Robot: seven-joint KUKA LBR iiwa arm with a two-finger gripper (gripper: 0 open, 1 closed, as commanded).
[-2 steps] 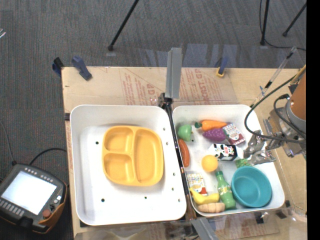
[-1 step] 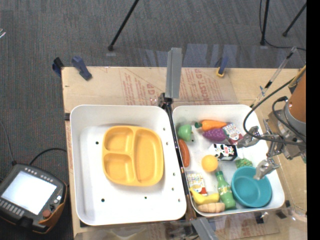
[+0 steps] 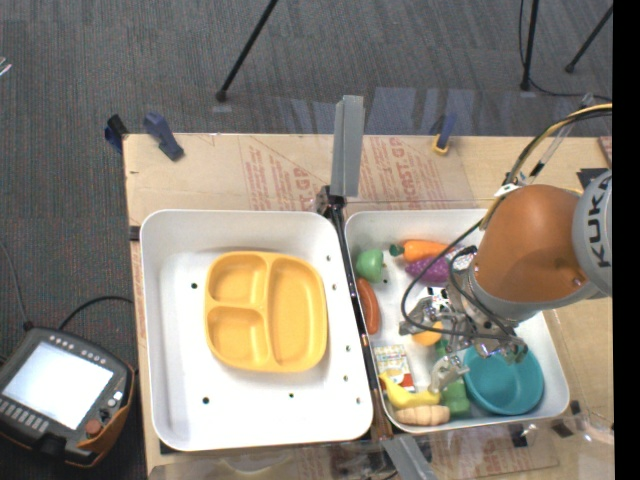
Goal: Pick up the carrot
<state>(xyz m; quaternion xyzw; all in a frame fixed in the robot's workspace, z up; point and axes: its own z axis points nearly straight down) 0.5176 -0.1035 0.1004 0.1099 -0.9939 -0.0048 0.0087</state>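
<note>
Carrot point(image 3: 424, 249): orange, green-tipped, lying roughly level at the 12 o'clock end of the right bin point(image 3: 375, 230), near its far wall. Free of the gripper and well apart from it.

Purple grapes point(image 3: 432, 268): touching or just beside the carrot at its 6 o'clock side.

Green pear-like fruit point(image 3: 370, 263): at 9 o'clock of the carrot, close to the bin's left wall.

Red-orange sausage-shaped piece point(image 3: 369, 305): along the left wall, at 6 o'clock of the green fruit.

Gripper point(image 3: 452, 365): low in the right bin, at 5 o'clock of the carrot, under the orange band point(image 3: 527, 249) of the arm. It hangs over the clutter beside the teal bowl point(image 3: 506, 386); how far its pincer is parted, and whether it grips anything, cannot be told from this view.

Small orange item point(image 3: 428, 336): partly hidden by the wrist cabling, at 10 o'clock of the gripper.

Teal bowl: at the 5 o'clock corner of the right bin, just beside the gripper.

Banana point(image 3: 408, 396), tan bread-like piece point(image 3: 424, 415), green item point(image 3: 457, 399): grouped along the near wall at 6 o'clock.

Small printed box point(image 3: 392, 359): flat, at 9 o'clock of the gripper.

Left bin point(image 3: 170, 258): holds a yellow divided plate point(image 3: 267, 310), three compartments, lying flat near centre.

Tablet pendant point(image 3: 62, 391): on the floor at 8 o'clock of the bench.
</note>
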